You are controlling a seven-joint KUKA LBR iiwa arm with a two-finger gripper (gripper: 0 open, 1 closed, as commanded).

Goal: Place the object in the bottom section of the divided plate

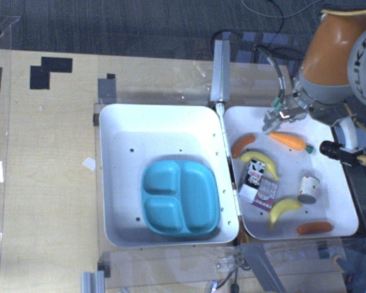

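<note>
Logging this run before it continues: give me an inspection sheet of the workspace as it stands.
Surface: wooden bench with black markers, two white bins.
Job's things: blue plate in left bin, nothing on it.
Clutter: right bin holds carrot, two bananas, two sausages, can, small packets.
Grippers: claw over right bin's far edge, near carrot.
Cables: thin cable on floor; more by the arm.
Surroundings: dark carpet.

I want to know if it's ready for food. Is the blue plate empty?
Empty. The blue plate in the left bin shows bare blue in all its sections; the toy food, like the carrot, lies in the right bin.
</note>
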